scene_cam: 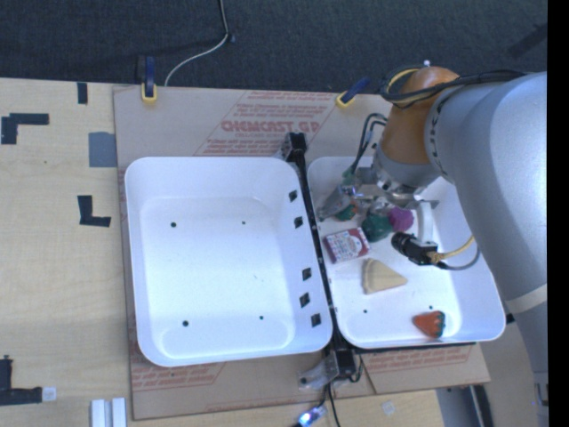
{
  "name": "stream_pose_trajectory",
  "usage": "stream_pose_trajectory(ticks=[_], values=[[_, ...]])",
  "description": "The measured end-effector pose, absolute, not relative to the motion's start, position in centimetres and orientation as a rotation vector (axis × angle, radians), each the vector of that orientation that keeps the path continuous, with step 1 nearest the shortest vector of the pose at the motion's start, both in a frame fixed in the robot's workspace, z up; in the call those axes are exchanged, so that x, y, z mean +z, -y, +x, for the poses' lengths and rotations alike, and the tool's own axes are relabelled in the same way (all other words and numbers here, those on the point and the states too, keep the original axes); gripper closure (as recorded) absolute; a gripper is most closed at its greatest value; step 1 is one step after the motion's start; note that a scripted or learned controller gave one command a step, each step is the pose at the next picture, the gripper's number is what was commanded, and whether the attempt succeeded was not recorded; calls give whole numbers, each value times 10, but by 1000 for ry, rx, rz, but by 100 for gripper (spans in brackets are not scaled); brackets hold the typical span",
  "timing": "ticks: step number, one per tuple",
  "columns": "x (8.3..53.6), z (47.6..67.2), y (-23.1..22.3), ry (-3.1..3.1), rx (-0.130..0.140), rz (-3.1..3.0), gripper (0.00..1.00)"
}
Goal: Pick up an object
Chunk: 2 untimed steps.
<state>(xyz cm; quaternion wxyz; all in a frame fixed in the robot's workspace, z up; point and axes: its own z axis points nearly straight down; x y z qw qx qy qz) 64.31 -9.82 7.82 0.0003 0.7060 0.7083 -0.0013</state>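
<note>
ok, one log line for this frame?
arm: over right bin | gripper: low among clutter | wedge, red piece: untouched

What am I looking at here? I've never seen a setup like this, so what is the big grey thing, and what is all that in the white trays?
The big grey shape is a robot arm with an orange band near its wrist, reaching in from the right. One fixed camera looks down on the bench at a slant. Two shallow white bins sit side by side: the left bin and the right bin. In the right bin lie a small red and white packet, a pale wedge, an orange-red piece, and a cluster of green and purple items. The arm's tool is lowered over that cluster. Its job is to pick something up, but from here I cannot tell whether it holds anything.
</note>
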Motion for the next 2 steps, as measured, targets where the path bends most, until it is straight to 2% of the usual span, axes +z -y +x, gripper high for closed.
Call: stream_pose_trajectory(ticks=[1,2], values=[[95,643,98,-2225,-1,2218,100],[191,664,50,-2225,12,2210,100]])
